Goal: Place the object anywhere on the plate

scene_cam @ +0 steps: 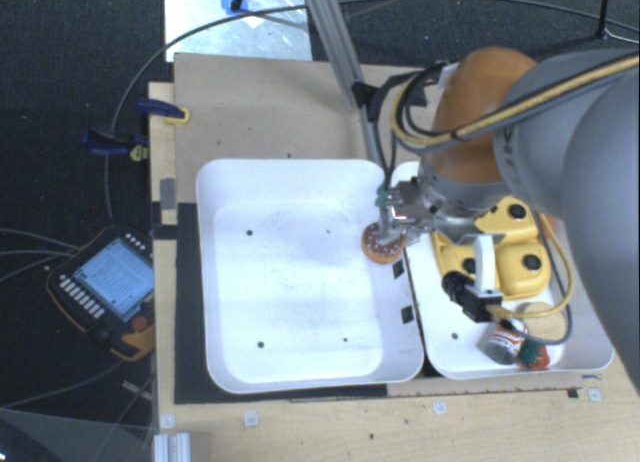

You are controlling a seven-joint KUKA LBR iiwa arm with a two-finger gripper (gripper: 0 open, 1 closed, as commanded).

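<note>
The pincer (392, 212) sits at the right rim of the left bin (290, 275), just above a small round brown object (381, 244) that looks like a doughnut or biscuit. Whether the pincer actually clamps it, or merely hangs over it, I cannot tell; the wrist hides the tips.

The object lies at the rim between the two bins, touching or just inside the left bin's right wall. No plate is plainly recognisable; in the right bin (440, 350) the arm covers much of the floor, beside a yellow toy (510, 245) and a small grey-and-red item (515, 348).

The risk, as I judge it: an off-centre hold on a thin disc at a sloping wall could let it slip, tip or roll away.
</note>
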